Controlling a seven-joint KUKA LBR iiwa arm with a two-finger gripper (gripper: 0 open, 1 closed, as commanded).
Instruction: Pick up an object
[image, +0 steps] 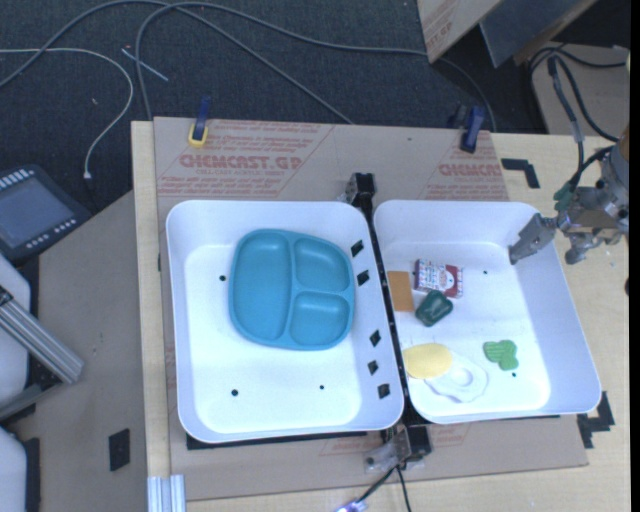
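Currently the approach step is judged to be in hand: nothing is seen between the fingers, and no object has been lifted from either bin.

The gripper (553, 243) is seen at the right edge of the frame, over the upper right rim of the right bin (560, 300). One grey finger is angled down-left toward the bin floor, another dark part sits just right of it; the jaws appear spread, with nothing in the gap, though the detail is small.

Candidate objects are all in the right bin, left and lower in the frame from the gripper:
- red and white packet (437, 277), upper centre of the bin, nearest to the jaws but clearly apart from them
- dark green object (434, 308), just below the packet, touching or nearly touching it
- orange block (400, 291), against the bin's left wall
- yellow lemon-like piece (428, 360) and white fried-egg shape (463, 381), lower left, touching each other
- bright green piece (500, 352), lower right, standing alone

A blue divided plate (291, 289) lies in the left bin (200, 380), well apart from the gripper.

Next move, as judged: a target is to be chosen, the jaws carried left and down over it, then lowered. The bright green piece is isolated, so a clean grasp looks easier there; the packet and dark green object are crowded, and a double contact could be risked.
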